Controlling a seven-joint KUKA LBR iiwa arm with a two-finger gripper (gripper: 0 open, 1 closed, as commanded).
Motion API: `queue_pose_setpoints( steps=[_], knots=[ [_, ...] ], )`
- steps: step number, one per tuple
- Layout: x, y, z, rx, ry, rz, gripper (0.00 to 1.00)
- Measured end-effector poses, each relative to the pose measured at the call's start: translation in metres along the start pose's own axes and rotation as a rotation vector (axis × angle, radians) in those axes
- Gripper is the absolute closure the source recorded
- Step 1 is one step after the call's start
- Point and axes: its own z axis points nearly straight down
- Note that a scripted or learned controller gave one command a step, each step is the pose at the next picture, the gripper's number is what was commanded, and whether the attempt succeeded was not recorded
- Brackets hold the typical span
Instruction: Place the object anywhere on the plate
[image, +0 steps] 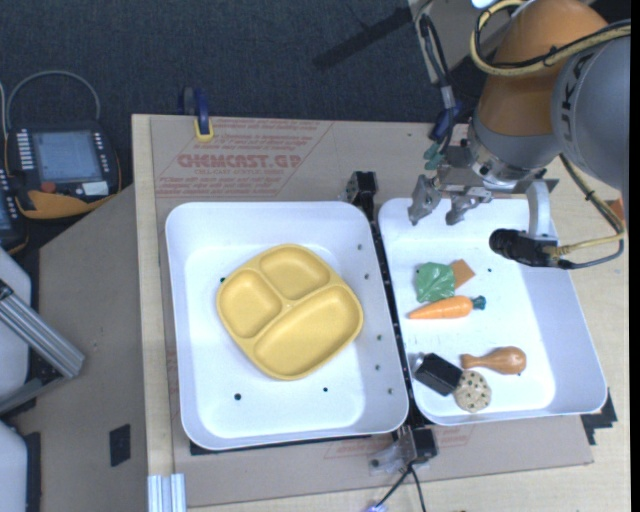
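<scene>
A yellow three-compartment plate (290, 310) lies in the left white bin (190, 300), nothing on it. In the right bin (560, 330) lie a green and orange toy piece (440, 278), a carrot (442, 309), a chicken drumstick (496, 361), a black block (438, 374) and a speckled cookie (472, 392). My gripper (442, 204) hangs over the far left corner of the right bin, above and behind the toys. Its two fingers are spread, with nothing between them.
A black clamp (361, 186) sits at the far end between the bins. A black cylinder (520, 246) on the arm juts over the right bin. A pendant with a screen (62, 165) rests off the bench at far left.
</scene>
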Motion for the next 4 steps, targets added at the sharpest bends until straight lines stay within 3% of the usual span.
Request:
queue_pose_setpoints(
  steps=[3, 4],
  knots=[
    [0.158, -0.036, 0.01, 0.002, 0.0, -0.001, 1.0],
    [0.155, -0.036, 0.009, 0.001, -0.001, 0.003, 0.0]
  ],
)
